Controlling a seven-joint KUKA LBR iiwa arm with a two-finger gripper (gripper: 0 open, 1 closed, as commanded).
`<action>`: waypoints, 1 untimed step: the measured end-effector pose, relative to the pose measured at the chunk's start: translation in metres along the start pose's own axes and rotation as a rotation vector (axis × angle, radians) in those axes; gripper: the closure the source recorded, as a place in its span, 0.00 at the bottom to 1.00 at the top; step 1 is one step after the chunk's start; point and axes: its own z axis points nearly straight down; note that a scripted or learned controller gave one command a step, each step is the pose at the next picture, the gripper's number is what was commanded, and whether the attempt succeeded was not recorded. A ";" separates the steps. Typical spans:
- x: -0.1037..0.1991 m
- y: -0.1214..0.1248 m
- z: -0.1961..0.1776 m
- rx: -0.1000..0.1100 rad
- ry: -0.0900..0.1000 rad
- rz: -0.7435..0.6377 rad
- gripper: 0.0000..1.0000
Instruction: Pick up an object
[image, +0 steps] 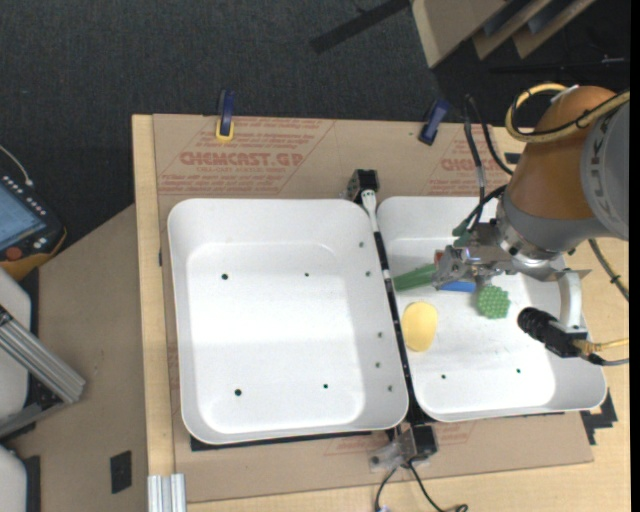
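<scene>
My gripper (458, 266) hangs low over the right bin (500, 385), at the bin's upper middle. Just under and beside it lie a long green piece (412, 277) reaching left toward the divider and a small blue thing (459, 287). A knobbly green ball (492, 301) sits a little to the gripper's right. A yellow egg-shaped object (420, 325) rests below the gripper near the bin's left wall. The gripper's own body hides its fingertips.
The left bin (275, 320) lies beside the right one, with a black divider strip (388, 300) between them. A black cylinder with a yellow cable (548, 333) juts over the right bin's right side. Clamps (226, 116) hold the cardboard at the back.
</scene>
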 end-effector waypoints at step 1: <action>-0.054 -0.045 -0.066 -0.009 -0.003 0.001 1.00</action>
